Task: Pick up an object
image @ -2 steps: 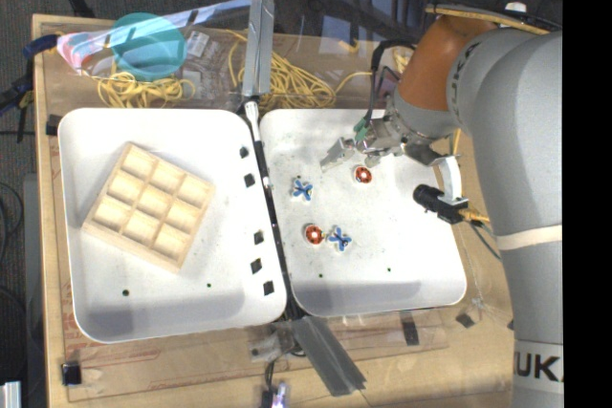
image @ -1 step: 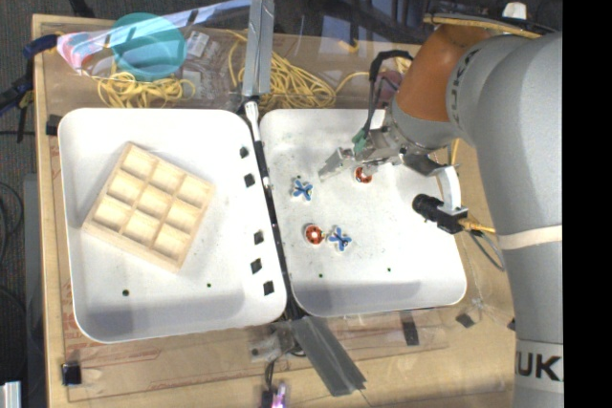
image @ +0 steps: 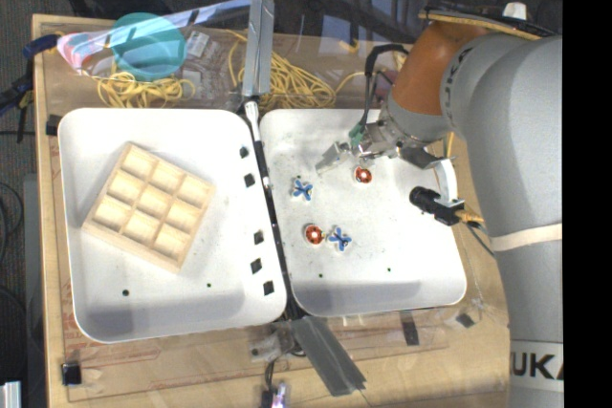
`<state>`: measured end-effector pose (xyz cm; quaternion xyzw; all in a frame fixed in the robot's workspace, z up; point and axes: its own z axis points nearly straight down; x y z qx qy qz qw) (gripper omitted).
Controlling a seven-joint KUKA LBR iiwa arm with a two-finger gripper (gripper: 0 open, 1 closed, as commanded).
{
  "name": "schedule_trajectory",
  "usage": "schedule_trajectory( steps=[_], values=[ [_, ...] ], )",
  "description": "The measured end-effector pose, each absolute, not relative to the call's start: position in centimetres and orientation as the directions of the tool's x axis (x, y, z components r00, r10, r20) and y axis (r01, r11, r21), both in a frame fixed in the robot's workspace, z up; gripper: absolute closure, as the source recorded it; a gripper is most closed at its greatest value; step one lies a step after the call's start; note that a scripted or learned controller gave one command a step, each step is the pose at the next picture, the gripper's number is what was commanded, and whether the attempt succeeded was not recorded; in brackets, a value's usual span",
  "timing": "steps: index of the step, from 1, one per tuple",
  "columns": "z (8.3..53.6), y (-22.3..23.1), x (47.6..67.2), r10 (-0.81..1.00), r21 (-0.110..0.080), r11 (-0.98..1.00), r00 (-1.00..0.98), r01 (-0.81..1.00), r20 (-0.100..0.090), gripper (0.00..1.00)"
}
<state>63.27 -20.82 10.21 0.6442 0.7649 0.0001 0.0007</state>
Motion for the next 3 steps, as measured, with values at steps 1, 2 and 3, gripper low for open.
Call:
schedule_trajectory(
  steps=[1, 2, 3],
  values=[
    [10.89, -20.79, 62.86, 0.979, -0.003, 0.203, -0.203, 0.979, 0.001, 0.0],
    [9.95, -20.78, 62.05, 0.973, -0.002, 0.23, -0.23, 0.973, 0.001, 0.0],
    [9.96, -20.79, 62.05, 0.973, -0.002, 0.23, -0.23, 0.973, 0.001, 0.0]
  ],
)
